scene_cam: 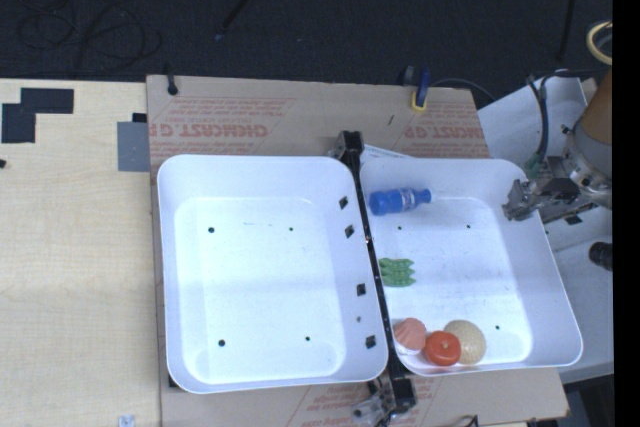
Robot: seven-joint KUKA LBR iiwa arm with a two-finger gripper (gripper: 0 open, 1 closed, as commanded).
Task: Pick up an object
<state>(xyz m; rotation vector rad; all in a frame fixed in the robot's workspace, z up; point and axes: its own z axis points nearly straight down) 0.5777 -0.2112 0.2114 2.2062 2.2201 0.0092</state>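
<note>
The cardboard sheet (230,120) bears inverted red lettering, seemingly "CHEMCRZT".

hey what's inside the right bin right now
The right bin holds a blue bottle, a green pea pod toy, a red tomato, a pinkish piece and a tan round piece.

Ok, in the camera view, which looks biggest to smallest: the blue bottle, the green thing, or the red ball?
1. Blue bottle, clearly the longest.
2 and 3. Green thing and red ball look about alike in size, so I won't rank them; the ball also sits nearer the camera.
</note>
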